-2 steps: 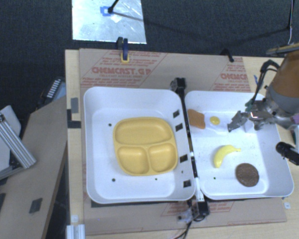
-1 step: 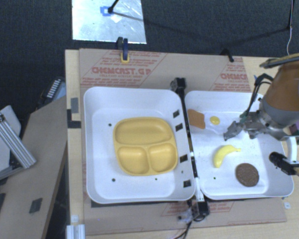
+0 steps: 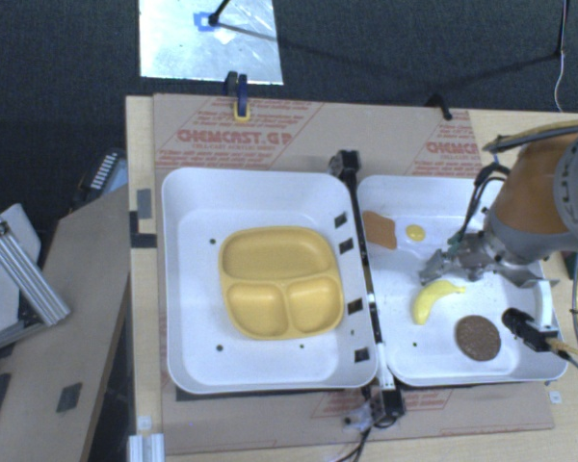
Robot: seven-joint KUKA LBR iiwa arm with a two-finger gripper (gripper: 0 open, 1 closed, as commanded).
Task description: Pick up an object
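Observation:
The right bin holds a yellow banana, a round brown patty, a brown toast-like slab and a small yellow piece. My gripper reaches in from the right and sits low, just above the banana's upper end. The banana lies on the bin floor and nothing shows between the fingers.
The left bin carries a yellow three-compartment plate. A black divider runs between the two bins. The arm's grey body with its orange band covers the right bin's far right side.

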